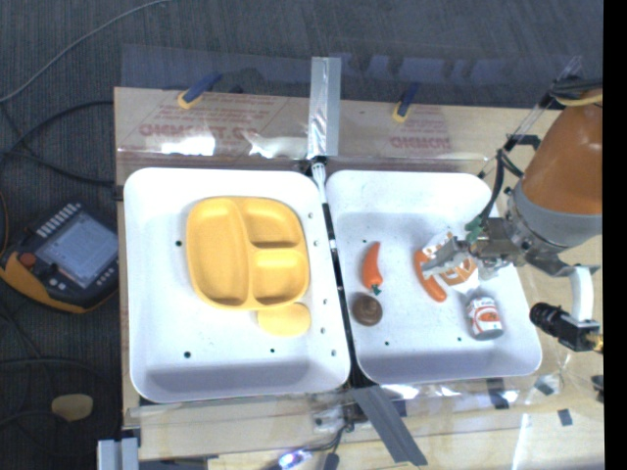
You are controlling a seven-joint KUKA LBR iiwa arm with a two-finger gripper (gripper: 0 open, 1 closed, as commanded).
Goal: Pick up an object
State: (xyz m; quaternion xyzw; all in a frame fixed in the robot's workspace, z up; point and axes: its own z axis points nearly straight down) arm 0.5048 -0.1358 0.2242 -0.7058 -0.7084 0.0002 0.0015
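Camera view: nearest in the right bin (pixel 392 365) stands a small red-and-white can (pixel 483 316), with a brown round object (pixel 366 309) left of it. Farther back lies an orange carrot (pixel 372 265). The jaws (pixel 458 255) hover over an orange-and-white object (pixel 437 270); whether they grip it I cannot tell. A yellow divided tray (pixel 245 251) fills the left bin (pixel 157 262).

Red printed lettering is seen on the clear plastic sheet (pixel 235 125) laid over the table behind the two bins, once behind the left bin at (pixel 201 123) and once behind the right bin at (pixel 421 142). The print appears mirrored or inverted and blurred; no word can be made out. A red and white label is noted on the small can (pixel 484 316) in the right bin; its text is too small to read. The handheld pendant (pixel 71 253) on the floor shows a screen, unreadable.
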